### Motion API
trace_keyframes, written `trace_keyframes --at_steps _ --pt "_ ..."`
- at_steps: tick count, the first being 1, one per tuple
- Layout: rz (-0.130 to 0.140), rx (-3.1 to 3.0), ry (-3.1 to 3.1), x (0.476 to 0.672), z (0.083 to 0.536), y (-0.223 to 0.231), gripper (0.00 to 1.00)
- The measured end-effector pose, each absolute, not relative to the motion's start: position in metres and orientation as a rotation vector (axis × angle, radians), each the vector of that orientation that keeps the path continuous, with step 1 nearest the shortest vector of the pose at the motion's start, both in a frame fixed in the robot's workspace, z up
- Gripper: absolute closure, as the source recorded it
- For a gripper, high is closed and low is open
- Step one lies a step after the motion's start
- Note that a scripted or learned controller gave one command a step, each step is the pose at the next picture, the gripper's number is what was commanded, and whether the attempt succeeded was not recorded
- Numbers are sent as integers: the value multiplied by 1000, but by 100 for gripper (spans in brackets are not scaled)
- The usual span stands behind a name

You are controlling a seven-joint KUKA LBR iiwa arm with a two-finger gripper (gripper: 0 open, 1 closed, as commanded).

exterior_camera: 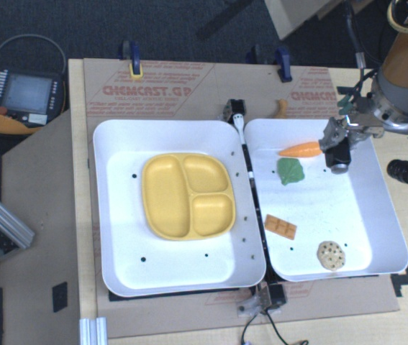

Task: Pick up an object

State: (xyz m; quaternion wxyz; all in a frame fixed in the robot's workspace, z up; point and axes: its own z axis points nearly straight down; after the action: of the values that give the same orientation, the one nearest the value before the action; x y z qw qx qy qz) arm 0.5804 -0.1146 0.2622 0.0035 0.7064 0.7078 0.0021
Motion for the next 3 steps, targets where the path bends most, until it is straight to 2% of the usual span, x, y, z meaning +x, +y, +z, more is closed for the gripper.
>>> trace_keyframes --at_steps 3 --pt "-4 2220 2230 512 223 33 100"
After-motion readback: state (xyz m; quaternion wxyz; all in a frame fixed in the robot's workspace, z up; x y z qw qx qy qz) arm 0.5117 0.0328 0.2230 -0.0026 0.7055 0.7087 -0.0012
